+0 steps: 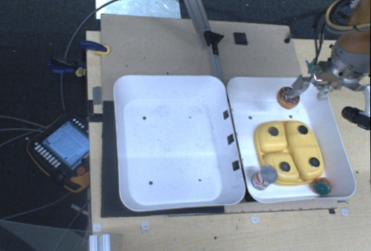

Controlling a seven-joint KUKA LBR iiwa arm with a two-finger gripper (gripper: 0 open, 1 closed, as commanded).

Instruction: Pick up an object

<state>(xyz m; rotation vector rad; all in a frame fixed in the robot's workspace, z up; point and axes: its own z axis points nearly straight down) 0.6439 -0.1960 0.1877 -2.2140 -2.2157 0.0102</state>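
We are looking down at two shallow white plastic bins sitting side by side on a brown bench. The left bin (124,128) is showing its bare white floor. The right bin (246,99) is holding four things. One big yellow plastic tray with four rounded bumps (288,152) is lying in the middle, toward the near side. One small grey and white round thing (262,177) is sitting at the near left corner, touching the yellow tray. One small green and orange ball (322,186) is resting at the near right corner, just beside the tray. One small round brown and orange thing (287,97) is lying at the far side of the bin, apart from the tray.

The grey arm is reaching in from the right. Its gripper (297,88) is pointing down at the brown round thing and is right on top of it. We cannot tell how the gripper is set, because it is too small and blurry here.

On the floor at the left, one hand-held control pad with a blue screen (62,146) is lying.
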